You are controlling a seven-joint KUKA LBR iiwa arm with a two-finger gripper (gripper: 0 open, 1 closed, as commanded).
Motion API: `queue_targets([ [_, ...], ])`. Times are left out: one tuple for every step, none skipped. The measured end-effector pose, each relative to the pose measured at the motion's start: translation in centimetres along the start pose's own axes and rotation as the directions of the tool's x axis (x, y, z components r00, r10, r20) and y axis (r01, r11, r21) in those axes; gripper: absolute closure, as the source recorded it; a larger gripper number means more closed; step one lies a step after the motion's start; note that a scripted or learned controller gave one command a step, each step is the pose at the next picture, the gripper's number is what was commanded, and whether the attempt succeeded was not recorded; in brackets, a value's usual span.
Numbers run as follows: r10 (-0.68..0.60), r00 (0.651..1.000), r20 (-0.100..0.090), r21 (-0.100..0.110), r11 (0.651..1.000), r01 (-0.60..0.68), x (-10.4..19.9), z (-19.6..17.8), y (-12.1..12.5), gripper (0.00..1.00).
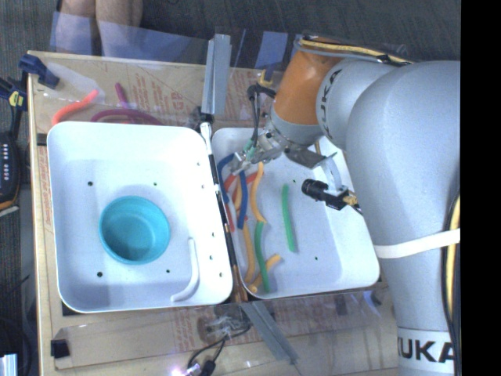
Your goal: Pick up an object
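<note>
Pincer hovers low at the upper left corner of the right bin, over a tangle of blue, orange and green strips, though whether it grips anything I cannot tell.

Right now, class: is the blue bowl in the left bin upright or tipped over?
Upright. The blue bowl sits on the floor of the left bin with its round opening facing up, so the camera sees straight into it.

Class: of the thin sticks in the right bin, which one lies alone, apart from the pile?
The green stick, lying by itself mid-bin; the others cluster along the left wall of the right bin.
</note>
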State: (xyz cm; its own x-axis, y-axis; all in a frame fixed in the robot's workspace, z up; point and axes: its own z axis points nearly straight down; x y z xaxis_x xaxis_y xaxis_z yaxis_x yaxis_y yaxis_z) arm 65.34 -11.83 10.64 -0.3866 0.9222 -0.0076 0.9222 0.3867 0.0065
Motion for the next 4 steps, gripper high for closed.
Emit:
queue_targets([
  [0.000, 1.000, 0.000, 0.000, 1.000, 0.000, 0.0, 0.0, 0.0, 0.00],
  [-0.002, 1.000, 0.001, -0.001, 1.000, 0.002, 0.0, -1.1, 0.1, 1.00],
  [-0.002, 1.000, 0.001, -0.001, 1.000, 0.002, 0.0, -1.1, 0.1, 0.00],
  [0.052, 0.999, -0.005, 0.002, 0.999, -0.052, -0.4, 1.0, -2.7, 0.00],
])
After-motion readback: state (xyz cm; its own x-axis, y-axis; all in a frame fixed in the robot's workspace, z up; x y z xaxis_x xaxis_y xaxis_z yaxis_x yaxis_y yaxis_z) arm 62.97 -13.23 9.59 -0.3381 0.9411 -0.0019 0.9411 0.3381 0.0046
